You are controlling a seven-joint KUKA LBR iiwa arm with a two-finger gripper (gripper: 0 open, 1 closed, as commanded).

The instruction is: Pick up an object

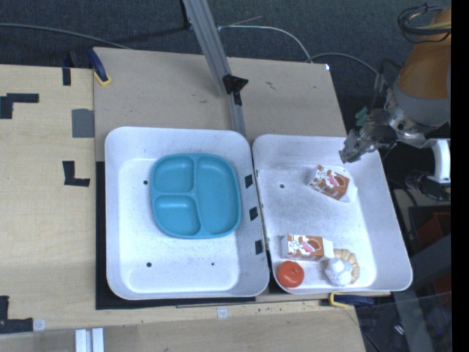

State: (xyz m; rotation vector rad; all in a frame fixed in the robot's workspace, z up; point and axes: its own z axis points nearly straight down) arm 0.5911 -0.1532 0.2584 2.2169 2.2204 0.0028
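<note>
Pincer (352, 151) hangs over the right bin's (381, 218) rim — near a snack packet (331, 182).

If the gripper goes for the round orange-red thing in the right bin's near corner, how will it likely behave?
The orange-red ball-shaped item looks round and smooth, so it would probably roll if nudged rather than gripped squarely. It sits against the right bin wall and close to the small carton, which may stop it rolling but crowd the gripper. It looks like light toy food.
</note>
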